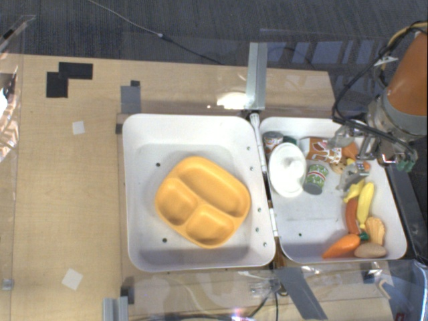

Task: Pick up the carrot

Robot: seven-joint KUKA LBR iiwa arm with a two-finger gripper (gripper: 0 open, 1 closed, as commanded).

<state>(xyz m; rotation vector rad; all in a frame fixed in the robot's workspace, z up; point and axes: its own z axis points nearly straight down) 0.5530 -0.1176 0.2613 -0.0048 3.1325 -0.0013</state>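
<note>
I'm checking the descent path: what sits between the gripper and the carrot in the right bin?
In the camera view, a banana and a red-orange piece lie between the gripper and the carrot.

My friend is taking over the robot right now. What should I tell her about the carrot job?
Gripper: hangs over the right bin's upper right part, above the toy food; nothing is seen held in it.
Carrot: lies in the right bin's lower right corner, beside a potato, below the banana.
Left bin: holds a yellow tray.
Done: nothing yet, the carrot is not picked.
Left: move the gripper down to the carrot, grip it, lift it.
</note>
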